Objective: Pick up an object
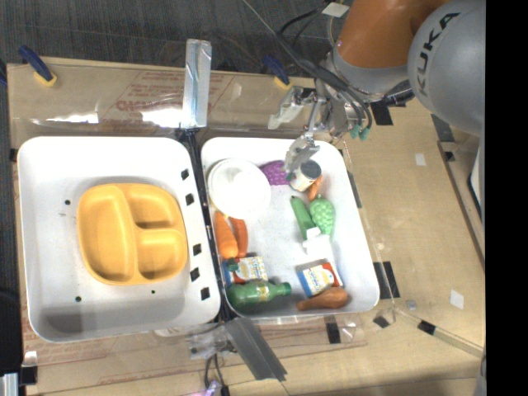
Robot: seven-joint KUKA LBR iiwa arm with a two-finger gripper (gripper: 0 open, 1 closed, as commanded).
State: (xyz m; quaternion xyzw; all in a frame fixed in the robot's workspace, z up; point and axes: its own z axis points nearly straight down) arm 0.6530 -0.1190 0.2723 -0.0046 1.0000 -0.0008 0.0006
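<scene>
A: Where is the gripper seen in the camera view?

B: It is seen over the far part of the right bin, hung from the grey arm with its orange band. Whether it is open or closed cannot be told; nothing can be made out as held.

A: What is found closest to it?

B: A small round dark-and-white object is seen just below its tip, with a small orange piece next to that. Whether the tip touches the round object cannot be told. A purple item is seen just to the left of the gripper, partly covered by a white round lid or bowl further left.

A: And nearer the camera than the gripper?

B: A green bottle-like item and a green bumpy item are laid side by side. Beyond them a small box with a blue label and an orange-brown item are placed near the front wall. A dark green bottle is laid on its side at the front left corner, with a small carton just behind it and two orange carrot-like pieces along the left wall.

A: What is seen well to the left of the gripper?

B: The left bin is seen there, and a yellow divided tray is held in it. Both bins are carried on the bench.
</scene>
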